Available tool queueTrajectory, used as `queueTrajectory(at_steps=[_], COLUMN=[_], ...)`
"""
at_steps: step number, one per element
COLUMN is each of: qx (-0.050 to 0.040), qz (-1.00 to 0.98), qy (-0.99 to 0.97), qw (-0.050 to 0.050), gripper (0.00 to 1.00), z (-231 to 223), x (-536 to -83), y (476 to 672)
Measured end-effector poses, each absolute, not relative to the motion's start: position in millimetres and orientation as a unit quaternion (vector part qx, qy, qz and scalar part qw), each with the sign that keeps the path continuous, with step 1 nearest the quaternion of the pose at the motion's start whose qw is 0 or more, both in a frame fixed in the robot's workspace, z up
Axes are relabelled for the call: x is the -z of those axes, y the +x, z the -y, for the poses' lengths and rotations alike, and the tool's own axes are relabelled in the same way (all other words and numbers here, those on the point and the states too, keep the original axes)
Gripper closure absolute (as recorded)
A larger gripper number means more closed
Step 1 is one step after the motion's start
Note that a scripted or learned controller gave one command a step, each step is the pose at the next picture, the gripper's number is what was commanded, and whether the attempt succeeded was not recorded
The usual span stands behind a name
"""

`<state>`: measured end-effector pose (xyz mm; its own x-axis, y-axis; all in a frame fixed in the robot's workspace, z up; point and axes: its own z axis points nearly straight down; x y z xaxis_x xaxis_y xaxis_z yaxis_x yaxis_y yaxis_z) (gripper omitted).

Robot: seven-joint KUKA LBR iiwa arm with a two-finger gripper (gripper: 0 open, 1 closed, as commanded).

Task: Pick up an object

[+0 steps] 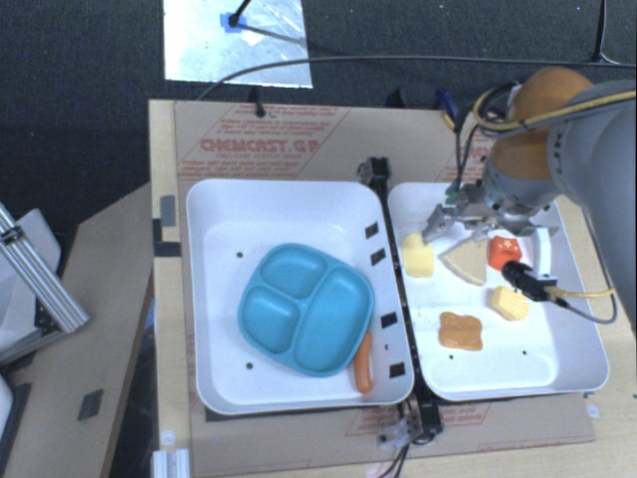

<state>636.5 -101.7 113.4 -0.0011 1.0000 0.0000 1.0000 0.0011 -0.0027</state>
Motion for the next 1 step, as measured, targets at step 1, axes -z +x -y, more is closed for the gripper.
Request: queueTrajectory(at_steps=[1], qx=[0.0009], qz=[0.708], qy=[-0.707], qw=[-0.001], gripper=[1.0], z=[101.8], x=[-128.1], y=[638.1])
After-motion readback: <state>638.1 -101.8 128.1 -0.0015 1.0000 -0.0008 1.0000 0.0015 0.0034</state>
